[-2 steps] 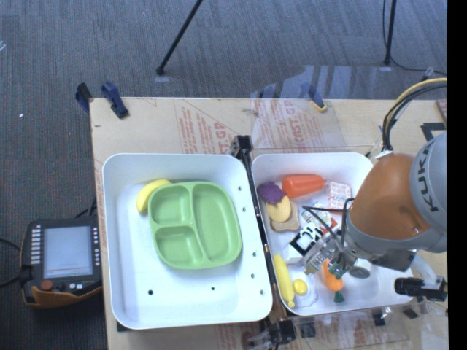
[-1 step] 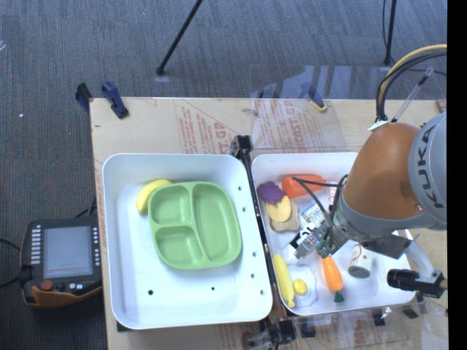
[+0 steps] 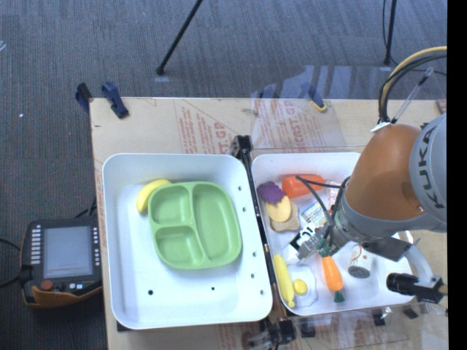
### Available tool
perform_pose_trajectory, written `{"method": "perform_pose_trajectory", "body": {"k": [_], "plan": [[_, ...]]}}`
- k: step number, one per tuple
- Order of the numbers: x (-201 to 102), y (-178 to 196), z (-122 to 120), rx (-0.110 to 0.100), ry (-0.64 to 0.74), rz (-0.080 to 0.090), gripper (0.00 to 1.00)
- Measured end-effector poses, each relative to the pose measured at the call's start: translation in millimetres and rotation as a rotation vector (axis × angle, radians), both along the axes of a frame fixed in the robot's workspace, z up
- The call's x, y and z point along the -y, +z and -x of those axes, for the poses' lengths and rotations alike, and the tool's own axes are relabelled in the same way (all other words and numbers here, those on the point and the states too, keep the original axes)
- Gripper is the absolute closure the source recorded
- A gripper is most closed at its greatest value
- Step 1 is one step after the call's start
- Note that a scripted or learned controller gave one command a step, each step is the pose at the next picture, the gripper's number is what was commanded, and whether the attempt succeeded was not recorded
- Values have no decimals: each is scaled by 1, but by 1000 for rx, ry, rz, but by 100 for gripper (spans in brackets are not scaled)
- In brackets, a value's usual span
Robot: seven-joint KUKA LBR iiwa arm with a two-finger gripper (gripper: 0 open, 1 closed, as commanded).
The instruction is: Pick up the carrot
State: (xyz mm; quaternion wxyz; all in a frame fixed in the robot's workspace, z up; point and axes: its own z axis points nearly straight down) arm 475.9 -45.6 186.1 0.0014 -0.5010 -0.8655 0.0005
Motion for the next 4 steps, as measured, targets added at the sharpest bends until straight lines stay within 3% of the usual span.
{"method": "perform_pose_trajectory", "body": {"k": [1, 2, 3, 4], "plan": [[-18, 25, 0, 1, -79, 1, 100], [18, -1, 1, -3, -91, 1, 100], [10, -1, 0, -3, -498, 2, 100], [11, 8, 0, -7, -496, 3, 100]]}}
